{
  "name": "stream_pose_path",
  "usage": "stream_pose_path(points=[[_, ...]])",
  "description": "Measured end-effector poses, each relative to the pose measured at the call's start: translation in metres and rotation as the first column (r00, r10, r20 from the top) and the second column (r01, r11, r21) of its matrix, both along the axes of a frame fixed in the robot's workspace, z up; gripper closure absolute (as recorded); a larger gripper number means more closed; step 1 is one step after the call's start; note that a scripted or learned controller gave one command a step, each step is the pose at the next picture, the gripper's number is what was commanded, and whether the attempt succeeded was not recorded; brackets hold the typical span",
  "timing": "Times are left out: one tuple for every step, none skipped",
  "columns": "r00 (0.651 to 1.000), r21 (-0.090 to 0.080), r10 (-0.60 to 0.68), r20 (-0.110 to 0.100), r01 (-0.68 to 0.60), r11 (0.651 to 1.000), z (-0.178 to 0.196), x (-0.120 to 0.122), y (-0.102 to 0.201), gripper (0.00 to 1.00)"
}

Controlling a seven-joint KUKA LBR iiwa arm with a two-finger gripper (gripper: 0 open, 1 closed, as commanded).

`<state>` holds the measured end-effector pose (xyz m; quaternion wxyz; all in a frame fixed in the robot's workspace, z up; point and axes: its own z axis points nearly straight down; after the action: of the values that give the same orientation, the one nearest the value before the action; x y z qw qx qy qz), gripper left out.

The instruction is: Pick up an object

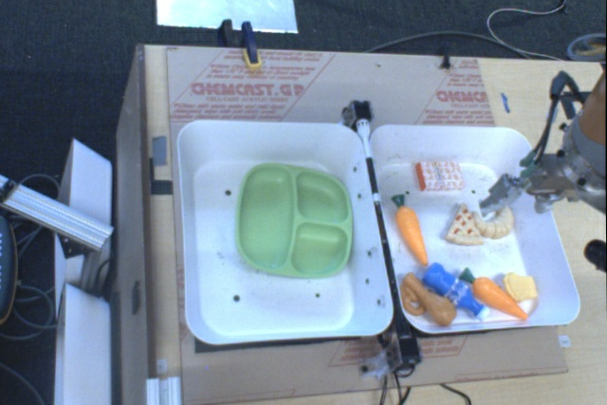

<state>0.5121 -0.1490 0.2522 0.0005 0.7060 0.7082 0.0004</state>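
The right bin (545, 232) holds several toy foods. A red-and-white box (438, 174) lies near its back wall, and an orange carrot (411, 233) lies at its left. A pizza slice (464, 228) and a beige curled piece (497, 224) sit in the middle. Along the front are a brown pretzel (424, 296), a blue piece (446, 283), a second carrot (495, 297) and a yellow piece (519, 285). My gripper (499, 195) reaches in from the right and hangs low, just above and behind the beige curled piece. Nothing shows held in it.
The left bin (213, 299) holds a green divided plate (292, 219). A black divider rail (376, 213) runs between the bins. The arm's wrist (579, 166) and a cable stand over the right bin's right rim.
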Motion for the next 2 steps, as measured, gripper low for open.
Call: stream_pose_path(points=[[1.000, 0.001, 0.001, -0.003, -0.001, 1.000, -0.088, 0.019, 0.043, 0.00], [1.000, 0.000, 0.000, 0.004, 0.000, 1.000, -0.158, 0.038, 0.062, 0.00]])
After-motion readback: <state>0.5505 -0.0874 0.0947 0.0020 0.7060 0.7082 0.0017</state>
